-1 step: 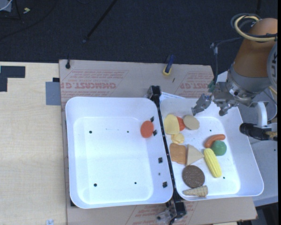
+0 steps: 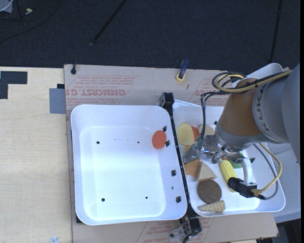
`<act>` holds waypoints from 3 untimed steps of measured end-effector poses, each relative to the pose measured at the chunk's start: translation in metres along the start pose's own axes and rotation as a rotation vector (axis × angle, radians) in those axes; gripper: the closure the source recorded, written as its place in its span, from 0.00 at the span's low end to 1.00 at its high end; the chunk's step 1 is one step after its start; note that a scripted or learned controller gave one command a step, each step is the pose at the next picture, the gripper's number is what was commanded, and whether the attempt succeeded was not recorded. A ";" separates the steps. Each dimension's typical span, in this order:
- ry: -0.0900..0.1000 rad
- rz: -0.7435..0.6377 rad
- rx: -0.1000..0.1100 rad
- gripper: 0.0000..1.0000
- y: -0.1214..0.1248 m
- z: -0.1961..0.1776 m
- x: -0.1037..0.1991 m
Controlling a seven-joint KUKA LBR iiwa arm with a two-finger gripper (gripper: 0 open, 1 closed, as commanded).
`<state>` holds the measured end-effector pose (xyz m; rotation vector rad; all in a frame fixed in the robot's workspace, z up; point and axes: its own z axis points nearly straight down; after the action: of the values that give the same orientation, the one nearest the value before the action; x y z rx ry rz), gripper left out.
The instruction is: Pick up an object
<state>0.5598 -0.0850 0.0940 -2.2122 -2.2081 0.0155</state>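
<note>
The arm (image 2: 253,113) reaches into the right bin (image 2: 273,199) and its tool (image 2: 200,150) is low among the toys there, near the left side of that bin. I cannot tell how the tool stands, because the wrist and cables cover it, and no object can be seen between its parts. So I judge the task is not done: nothing is lifted, and the grasp and the raise are left. The objects to pick lie close together in the right bin: a yellow rounded piece (image 2: 185,133) with a red one (image 2: 194,131) touching it, a tan wedge (image 2: 206,173) like a slice of bread, a brown flat disc (image 2: 209,191) with a rough face, a pale ridged cone (image 2: 213,206) at the front wall, and a yellow corn cob (image 2: 227,169) with a bumpy surface. All look like smooth plastic toy food. One orange ball (image 2: 158,139) lies in the left bin (image 2: 91,186), by its right wall. Both bins are shallow, white and glossy, and they stand on a cardboard sheet (image 2: 116,82) over the pale wooden worktop (image 2: 25,161).
</note>
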 end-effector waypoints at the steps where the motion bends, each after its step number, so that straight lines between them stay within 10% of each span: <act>1: -0.003 -0.009 -0.029 0.00 0.067 -0.101 0.076; 2: -0.001 -0.010 -0.014 0.00 0.050 -0.099 0.164; 3: -0.006 0.007 -0.009 0.00 -0.009 -0.092 0.051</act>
<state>0.5529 -0.0342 0.1866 -2.2277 -2.2075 0.0121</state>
